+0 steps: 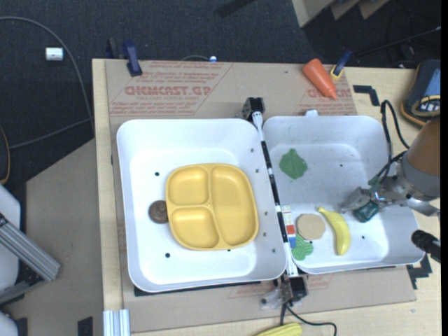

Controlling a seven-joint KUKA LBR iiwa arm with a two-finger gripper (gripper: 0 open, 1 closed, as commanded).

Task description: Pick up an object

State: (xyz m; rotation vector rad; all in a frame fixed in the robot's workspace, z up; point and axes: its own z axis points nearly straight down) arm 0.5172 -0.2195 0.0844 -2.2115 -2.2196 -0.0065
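Observation:
My gripper is low in the right bin, near its right wall, with the arm coming in from the right. A small teal object lies right against the gripper's tip; whether it is held I cannot tell. A yellow banana lies just left of the gripper. Beside the banana rests a tan round disc. A small green piece sits at the bin's front left corner. A green leaf-shaped item lies toward the back.
The left bin holds a yellow divided plate with a brown round item at its left edge. An orange object and a blue clamp lie on the board behind the bins.

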